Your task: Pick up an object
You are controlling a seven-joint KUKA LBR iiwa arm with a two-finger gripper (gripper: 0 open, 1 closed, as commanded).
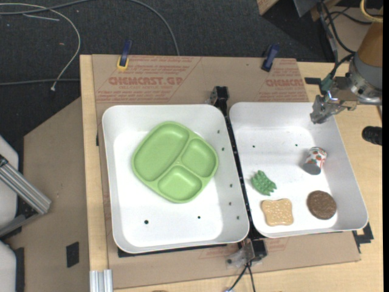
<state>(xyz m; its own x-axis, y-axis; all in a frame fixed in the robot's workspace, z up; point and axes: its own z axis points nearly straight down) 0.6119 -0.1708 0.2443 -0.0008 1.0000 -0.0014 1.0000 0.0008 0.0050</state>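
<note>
The tool (320, 115) hung over the right bin's (273, 119) far right corner; how wide it stood could not be told. The nearest object, a small patterned cup (314, 159), lay at its six o'clock, apart.

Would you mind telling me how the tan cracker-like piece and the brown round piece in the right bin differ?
The tan piece is roughly square with wavy edges, while the brown piece is a round disc. The tan piece is pale and speckled; the brown piece is dark. The tan piece lies nearer the green leafy piece, the brown piece nearer the bin's outer wall. Both lie flat at the right bin's front.
</note>
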